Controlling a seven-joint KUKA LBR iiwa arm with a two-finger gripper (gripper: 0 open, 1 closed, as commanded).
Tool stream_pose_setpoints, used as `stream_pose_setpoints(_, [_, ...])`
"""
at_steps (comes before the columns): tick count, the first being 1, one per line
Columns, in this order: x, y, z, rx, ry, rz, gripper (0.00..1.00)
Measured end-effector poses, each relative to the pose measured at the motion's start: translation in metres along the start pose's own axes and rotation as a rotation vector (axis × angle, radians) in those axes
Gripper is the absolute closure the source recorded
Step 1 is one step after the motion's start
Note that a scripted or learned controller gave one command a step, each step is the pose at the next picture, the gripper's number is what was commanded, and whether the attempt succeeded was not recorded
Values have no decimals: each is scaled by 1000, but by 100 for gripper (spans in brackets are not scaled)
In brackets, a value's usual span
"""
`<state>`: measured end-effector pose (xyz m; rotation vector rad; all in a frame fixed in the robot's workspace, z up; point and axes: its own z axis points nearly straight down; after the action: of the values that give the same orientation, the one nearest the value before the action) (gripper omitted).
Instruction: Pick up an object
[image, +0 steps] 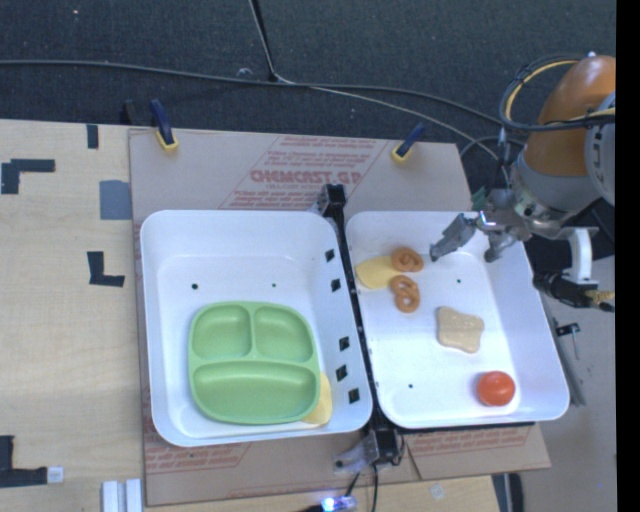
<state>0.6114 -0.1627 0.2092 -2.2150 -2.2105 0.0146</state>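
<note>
Near the right bin's corner, a round red tomato (495, 388).

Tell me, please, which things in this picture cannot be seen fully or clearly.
- Yellow piece in the left bin: mostly hidden under the green plate, camera view.
- Yellow slice in the right bin: partly covered by the two pretzels.
- Arm: cut off by the right edge.
- Pincer: small and blurred; nothing visible between its fingers.
</note>
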Motion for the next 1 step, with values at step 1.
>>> stream_pose_setpoints(1, [0, 3, -9, -14, -3, -4, 0])
